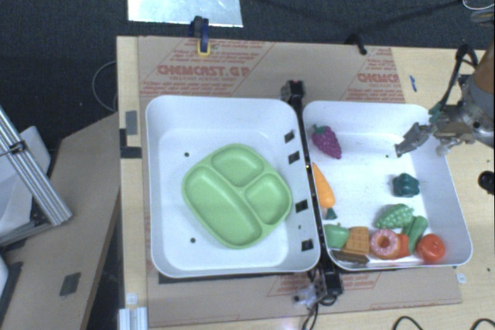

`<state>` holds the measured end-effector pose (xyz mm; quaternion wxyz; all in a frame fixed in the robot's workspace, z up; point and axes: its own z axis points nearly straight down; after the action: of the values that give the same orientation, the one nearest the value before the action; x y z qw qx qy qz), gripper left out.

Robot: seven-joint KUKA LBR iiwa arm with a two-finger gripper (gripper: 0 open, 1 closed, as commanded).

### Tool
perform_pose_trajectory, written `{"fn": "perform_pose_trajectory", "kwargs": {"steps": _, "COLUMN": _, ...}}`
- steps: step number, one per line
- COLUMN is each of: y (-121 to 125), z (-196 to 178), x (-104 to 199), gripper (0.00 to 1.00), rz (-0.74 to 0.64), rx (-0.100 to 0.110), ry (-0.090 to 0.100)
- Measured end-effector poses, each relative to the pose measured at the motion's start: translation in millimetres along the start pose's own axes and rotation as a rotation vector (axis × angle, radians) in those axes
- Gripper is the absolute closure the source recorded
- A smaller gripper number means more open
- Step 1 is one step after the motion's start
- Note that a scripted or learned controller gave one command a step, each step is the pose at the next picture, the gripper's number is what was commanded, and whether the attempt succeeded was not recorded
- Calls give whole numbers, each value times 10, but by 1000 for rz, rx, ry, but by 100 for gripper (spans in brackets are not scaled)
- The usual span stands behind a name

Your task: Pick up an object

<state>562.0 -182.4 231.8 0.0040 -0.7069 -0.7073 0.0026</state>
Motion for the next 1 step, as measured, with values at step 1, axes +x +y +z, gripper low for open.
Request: {"fn": "perform_pose_trajectory", "kwargs": {"steps": 1, "y": 24, "z": -57, "x": 3, "gripper": 0, "rz": -3, "rx": -10, "ry": -2}}
